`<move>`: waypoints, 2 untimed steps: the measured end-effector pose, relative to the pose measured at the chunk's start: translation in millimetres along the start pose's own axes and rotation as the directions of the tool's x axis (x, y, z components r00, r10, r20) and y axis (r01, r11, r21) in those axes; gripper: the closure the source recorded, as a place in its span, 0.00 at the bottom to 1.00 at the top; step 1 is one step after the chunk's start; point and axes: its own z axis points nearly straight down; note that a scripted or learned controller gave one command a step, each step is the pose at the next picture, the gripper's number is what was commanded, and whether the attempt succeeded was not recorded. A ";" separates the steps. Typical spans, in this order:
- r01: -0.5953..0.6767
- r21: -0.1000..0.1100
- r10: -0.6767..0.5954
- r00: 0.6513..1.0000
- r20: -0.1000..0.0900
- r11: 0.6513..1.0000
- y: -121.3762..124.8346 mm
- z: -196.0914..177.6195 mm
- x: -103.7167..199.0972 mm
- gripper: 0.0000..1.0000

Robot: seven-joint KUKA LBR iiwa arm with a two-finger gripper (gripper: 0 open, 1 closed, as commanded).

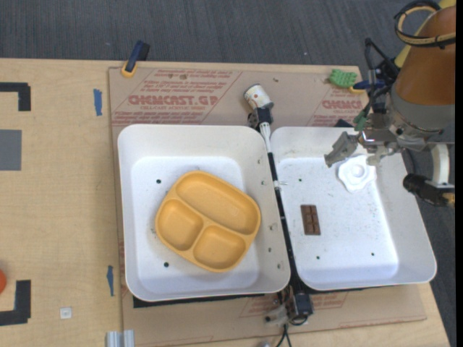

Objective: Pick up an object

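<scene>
One arm (423, 71) over right bin (416, 262), claw (352, 154) above white piece (355, 176)

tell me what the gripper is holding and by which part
Nothing held that I can see: the gripper hangs above a white object in the right bin.

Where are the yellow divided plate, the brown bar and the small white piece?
yellow divided plate (208, 221), camera view, its middle ridge.
brown bar (310, 220), camera view, its centre.
small white piece (354, 175), camera view, its middle.
</scene>
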 end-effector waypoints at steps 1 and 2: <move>-0.019 0.001 0.019 1.000 0.000 1.000 15.0 117.3 -48.5 0.00; -0.137 -0.003 0.137 0.991 0.000 0.991 -73.4 153.2 -12.1 0.00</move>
